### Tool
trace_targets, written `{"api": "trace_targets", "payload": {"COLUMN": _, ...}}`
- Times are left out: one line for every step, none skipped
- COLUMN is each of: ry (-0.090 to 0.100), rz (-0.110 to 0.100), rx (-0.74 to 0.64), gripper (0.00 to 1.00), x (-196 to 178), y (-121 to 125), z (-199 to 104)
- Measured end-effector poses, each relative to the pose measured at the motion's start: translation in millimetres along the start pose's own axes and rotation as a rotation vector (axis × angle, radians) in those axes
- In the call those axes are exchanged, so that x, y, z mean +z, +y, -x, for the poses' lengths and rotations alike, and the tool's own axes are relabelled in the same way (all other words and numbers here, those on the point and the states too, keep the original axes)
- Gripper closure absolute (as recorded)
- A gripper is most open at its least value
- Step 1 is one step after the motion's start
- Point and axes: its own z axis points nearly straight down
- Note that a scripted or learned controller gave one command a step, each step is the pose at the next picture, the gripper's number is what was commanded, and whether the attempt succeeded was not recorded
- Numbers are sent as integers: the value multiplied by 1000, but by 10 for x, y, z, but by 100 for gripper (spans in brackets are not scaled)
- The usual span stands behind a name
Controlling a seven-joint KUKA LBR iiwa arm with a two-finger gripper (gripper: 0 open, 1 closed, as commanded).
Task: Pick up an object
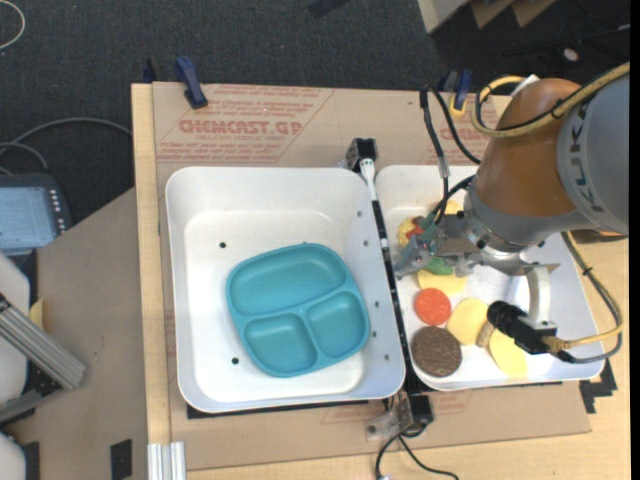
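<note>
You see the grey two-finger gripper (428, 248) lowered over small plastic food pieces (436, 306) to grab one; its grip state is unclear.

We are seeing bench (250, 118) topped with brown cardboard sheet printed in red lettering. Two shallow white bins are sitting directly on it, touching side by side: left bin (190, 268) at 9 o'clock, right bin (580, 288) at 3 o'clock. Blue clamp (190, 81) is gripping sheet edge at 11 o'clock; second blue clamp (459, 86) at 1 o'clock.
</note>
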Motion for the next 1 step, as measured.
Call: {"api": "trace_targets", "payload": {"ry": -2, "rz": 4, "rx": 8, "gripper": 0, "x": -13, "y": -454, "z": 279}}
